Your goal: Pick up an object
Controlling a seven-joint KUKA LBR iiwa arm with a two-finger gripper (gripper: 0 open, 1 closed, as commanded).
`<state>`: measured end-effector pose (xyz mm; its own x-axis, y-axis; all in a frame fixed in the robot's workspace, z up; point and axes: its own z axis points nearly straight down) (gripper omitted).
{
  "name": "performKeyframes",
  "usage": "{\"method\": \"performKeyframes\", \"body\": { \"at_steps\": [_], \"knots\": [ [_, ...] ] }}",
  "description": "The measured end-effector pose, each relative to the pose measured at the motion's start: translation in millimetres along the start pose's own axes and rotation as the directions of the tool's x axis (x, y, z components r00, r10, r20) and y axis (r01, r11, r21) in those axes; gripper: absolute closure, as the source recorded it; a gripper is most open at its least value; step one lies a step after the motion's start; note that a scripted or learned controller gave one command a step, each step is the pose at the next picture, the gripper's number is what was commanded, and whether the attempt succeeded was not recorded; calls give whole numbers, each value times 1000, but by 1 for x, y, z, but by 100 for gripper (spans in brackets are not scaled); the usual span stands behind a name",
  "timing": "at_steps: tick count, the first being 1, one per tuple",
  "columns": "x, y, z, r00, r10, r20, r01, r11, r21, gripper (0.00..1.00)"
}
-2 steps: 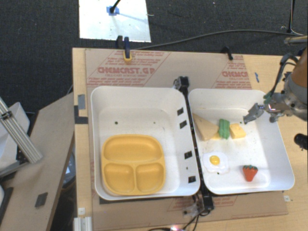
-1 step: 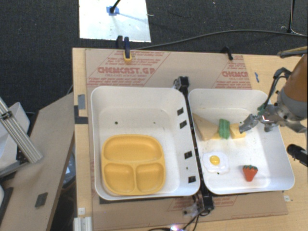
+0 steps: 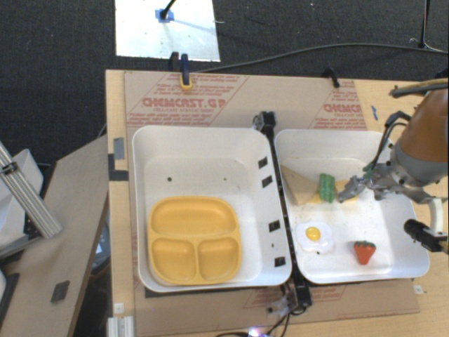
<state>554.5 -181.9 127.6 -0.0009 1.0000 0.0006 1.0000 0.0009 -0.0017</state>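
The right bin (image 3: 403,258) holds a green ridged piece (image 3: 327,187) that lies on a tan wedge (image 3: 300,185). A fried egg (image 3: 313,235) and a red strawberry (image 3: 364,251) lie nearer the front. My gripper (image 3: 349,190) reaches in from the right, low over the bin. Its tip is just right of the green piece and close to it; I cannot tell whether they touch. It is too small and blurred for me to see any object held.
A yellow divided tray (image 3: 196,240) lies in the left bin (image 3: 203,142). A black divider with clips (image 3: 275,202) separates the two bins. The arm's wrist (image 3: 424,142) hangs over the right bin's right rim. Cables cross the dark floor behind the bench.
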Motion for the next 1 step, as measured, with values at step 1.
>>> {"method": "performKeyframes", "body": {
  "at_steps": [1],
  "knots": [
    [0, 0, 46, 1000, 1, 0, -1, 1000, 0, 0]
  ]
}}
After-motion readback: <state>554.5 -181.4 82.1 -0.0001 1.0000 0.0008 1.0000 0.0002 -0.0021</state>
